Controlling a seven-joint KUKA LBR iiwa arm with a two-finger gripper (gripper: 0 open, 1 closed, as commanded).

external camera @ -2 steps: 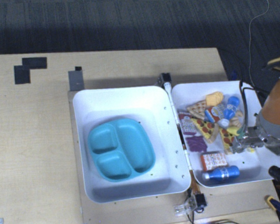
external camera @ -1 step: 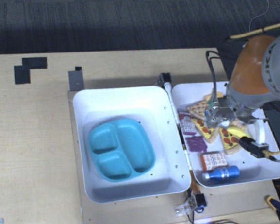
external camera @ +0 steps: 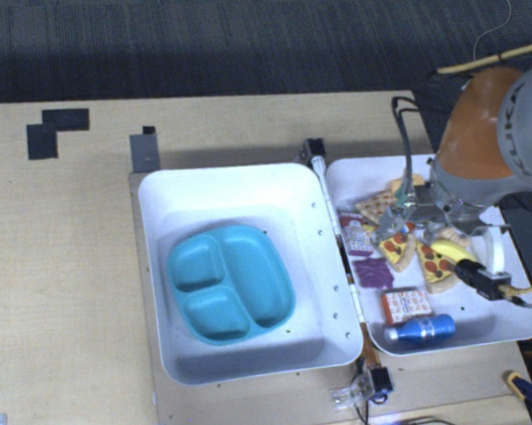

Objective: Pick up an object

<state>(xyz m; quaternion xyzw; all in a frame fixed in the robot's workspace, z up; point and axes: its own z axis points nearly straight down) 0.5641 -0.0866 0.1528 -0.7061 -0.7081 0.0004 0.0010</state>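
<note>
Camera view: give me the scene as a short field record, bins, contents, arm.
left bin: holds a teal divided plate
right bin: cluttered with small items
right bin front: blue bottle lying on its side, small red-and-white box just behind it
right bin middle: purple item, pizza-slice toys, yellow piece
arm: reaching in from the right, over the right bin
pincer: low among the pizza-slice toys; grasp unclear

Even, bright overhead light; soft shadows inside the white bins [external camera: 235, 177]; slight overall blur.
</note>
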